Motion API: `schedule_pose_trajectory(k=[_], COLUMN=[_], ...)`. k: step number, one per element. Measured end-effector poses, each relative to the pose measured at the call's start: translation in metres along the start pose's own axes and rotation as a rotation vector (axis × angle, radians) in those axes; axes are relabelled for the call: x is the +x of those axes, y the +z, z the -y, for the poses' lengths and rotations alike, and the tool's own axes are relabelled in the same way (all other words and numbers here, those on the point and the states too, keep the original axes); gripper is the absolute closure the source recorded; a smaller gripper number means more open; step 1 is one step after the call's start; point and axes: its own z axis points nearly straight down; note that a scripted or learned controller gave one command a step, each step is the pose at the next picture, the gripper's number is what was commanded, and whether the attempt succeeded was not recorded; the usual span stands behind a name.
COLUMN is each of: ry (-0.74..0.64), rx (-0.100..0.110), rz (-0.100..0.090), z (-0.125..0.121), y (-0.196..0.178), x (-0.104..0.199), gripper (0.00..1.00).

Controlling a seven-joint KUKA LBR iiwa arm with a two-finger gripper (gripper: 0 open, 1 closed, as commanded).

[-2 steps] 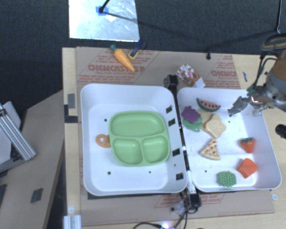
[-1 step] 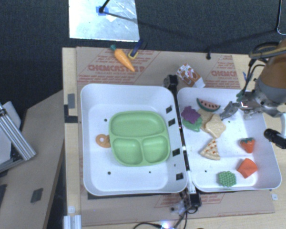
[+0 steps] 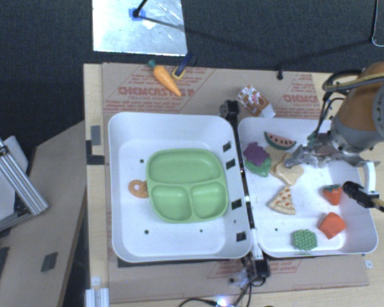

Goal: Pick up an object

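We see two white bins side by side on the desk (image 3: 96, 190). The left bin (image 3: 125, 235) holds a green divided plate (image 3: 185, 184) in its middle, and a small orange pretzel-shaped ring (image 3: 139, 188) lies just left of the plate, touching or nearly touching its edge.

The right bin (image 3: 358, 242) holds the toy food: a watermelon slice (image 3: 280, 139) near the far wall, purple grapes on a green base (image 3: 256, 158) at the left side, a tan cracker-like piece (image 3: 287, 172) just right of the grapes, a pizza slice (image 3: 283, 201) below that, a green round piece (image 3: 304, 239) near the front wall, an orange-red block (image 3: 333, 224) to its right, and a small strawberry-like piece (image 3: 333, 194) above the block.

The arm reaches in from the right, gripper (image 3: 299, 158) low over the right bin, right at the top edge of the tan piece. We cannot tell how far the fingers are spread, or whether they grip anything; nothing is clearly between them.

Outside the bins, a toy carrot (image 3: 166, 79) lies on the cardboard behind the left bin, and a small patterned box (image 3: 254, 100) sits behind the seam between the bins. A shiny sheet (image 3: 137, 18) lies on the dark floor beyond.
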Motion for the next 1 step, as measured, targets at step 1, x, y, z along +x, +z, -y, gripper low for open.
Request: schedule_pose_trajectory(k=[1], ry=[-0.002], rx=[-0.008], rz=[0.002], z=[-0.0024], y=[-0.0149], x=[-0.0008], gripper=[1.0])
